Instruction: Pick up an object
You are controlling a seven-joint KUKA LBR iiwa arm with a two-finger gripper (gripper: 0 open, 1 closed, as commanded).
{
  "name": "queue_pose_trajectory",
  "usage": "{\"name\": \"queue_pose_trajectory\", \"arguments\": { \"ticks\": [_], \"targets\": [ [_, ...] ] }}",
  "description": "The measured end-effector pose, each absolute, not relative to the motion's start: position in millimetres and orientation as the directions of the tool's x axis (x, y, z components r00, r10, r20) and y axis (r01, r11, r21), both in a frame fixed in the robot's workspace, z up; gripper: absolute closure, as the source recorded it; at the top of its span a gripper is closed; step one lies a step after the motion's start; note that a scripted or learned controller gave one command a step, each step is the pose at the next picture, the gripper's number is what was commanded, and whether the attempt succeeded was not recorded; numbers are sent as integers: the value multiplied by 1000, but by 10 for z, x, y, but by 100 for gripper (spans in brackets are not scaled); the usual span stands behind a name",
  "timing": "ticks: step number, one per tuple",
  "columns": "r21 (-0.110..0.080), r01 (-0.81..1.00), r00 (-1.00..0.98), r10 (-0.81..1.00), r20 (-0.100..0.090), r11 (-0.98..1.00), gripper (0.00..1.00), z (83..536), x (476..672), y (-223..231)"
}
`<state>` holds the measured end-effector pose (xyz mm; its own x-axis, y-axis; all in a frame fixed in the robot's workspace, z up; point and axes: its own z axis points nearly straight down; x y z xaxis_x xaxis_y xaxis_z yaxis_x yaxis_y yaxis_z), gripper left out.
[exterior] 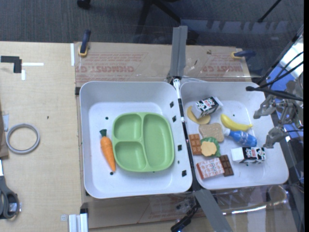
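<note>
Hovering tool (270, 124), perhaps open, beside curved banana (236, 123)

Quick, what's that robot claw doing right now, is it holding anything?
Gripper: at the right bin's right edge, holding nothing; open or shut cannot be told.

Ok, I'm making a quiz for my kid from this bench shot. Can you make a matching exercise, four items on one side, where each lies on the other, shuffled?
Things:
1. carrot
2. banana
3. green divided plate
4. roll of tape

Places:
A. on the wooden bench, left of both bins
B. middle of the left bin
C. right bin, just above the blue bottle
D. left bin, beside the plate's left edge

Pairs: 1-D, 2-C, 3-B, 4-A
</note>
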<state>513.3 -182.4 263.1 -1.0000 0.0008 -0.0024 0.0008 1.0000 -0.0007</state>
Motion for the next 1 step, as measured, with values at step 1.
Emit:
{"name": "queue_pose_trajectory", "arguments": {
  "ticks": [1],
  "targets": [
    [-1, 240, -971, 240, -4, 971, 0, 2305, 5925, -2216]
  ]
}}
